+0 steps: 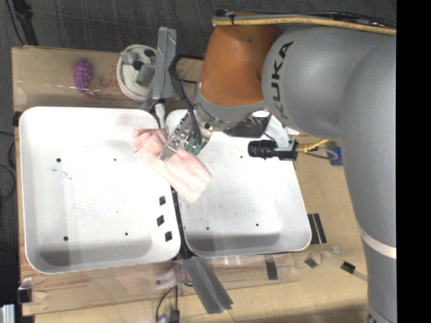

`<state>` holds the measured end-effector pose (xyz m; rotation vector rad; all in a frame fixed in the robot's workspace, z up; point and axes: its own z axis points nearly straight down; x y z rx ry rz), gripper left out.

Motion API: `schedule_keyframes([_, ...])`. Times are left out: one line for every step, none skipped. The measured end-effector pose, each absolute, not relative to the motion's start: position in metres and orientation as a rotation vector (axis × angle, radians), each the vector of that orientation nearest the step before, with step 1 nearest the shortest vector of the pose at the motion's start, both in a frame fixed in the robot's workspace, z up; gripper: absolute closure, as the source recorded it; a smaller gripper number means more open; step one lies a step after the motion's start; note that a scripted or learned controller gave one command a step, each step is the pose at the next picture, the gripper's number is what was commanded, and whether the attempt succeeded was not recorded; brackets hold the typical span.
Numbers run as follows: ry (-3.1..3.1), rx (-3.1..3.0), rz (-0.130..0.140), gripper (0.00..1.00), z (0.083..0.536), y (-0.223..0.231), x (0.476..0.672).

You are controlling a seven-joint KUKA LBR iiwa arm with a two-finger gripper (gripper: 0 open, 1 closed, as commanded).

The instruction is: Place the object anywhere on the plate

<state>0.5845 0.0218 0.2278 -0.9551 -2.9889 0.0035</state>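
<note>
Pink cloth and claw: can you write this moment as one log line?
claw: on pink cloth | cloth: draped across divider of left bin and right bin | plate: unseen

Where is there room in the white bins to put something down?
The left bin has bare floor left of and below the pink cloth. The right bin has bare floor below the arm. It is crowded at the divider, where the gripper meets the cloth.

purple fruit (83, 74), white tape roll (137, 70) behind bins (81, 200)
</note>
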Motion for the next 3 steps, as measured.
schedule_keyframes([-3.120, -0.336, 0.002, 1.00, 0.238, 0.059, 0.551])
schedule_keyframes([-3.138, 0.009, 0.002, 1.00, 0.233, 0.101, 0.525])
schedule_keyframes([-3.139, 0.009, 0.002, 0.00, 0.233, 0.101, 0.525])
